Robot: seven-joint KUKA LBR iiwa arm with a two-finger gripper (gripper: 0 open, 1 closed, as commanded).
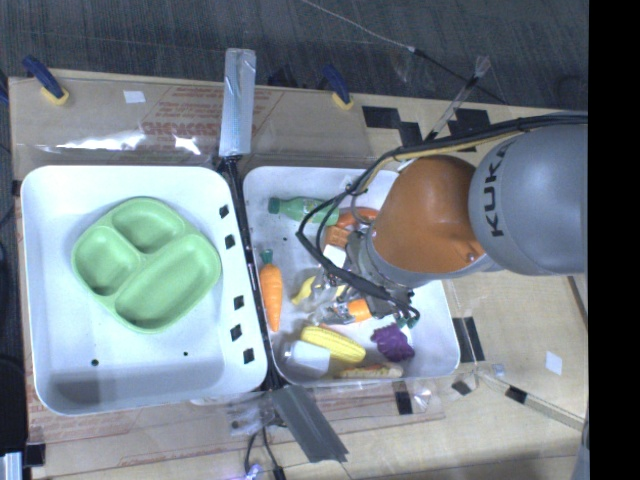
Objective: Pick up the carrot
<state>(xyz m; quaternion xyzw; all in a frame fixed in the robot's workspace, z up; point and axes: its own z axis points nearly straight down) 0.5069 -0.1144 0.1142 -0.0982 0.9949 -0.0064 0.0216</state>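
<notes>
Left bin [40, 268] holds a green divided plate [146, 261], lying flat near its centre.

Right bin [262, 183]: carrot [271, 294] lies along the left wall, at about 9 o'clock from the bin's centre, tip toward 6 o'clock, leafy end toward 12. Nothing touches it; pick not yet made, judging from its position.

Other toys crowd the bin: green bottle [291, 207] at 11 o'clock, yellow corn [333, 344] at 6 o'clock, purple piece [393, 343] at 5 o'clock.

Arm [480, 213] hangs over the bin's right half; its orange band hides the gripper, so grasp state cannot be told. Whole task remains: approach, close, lift.
</notes>
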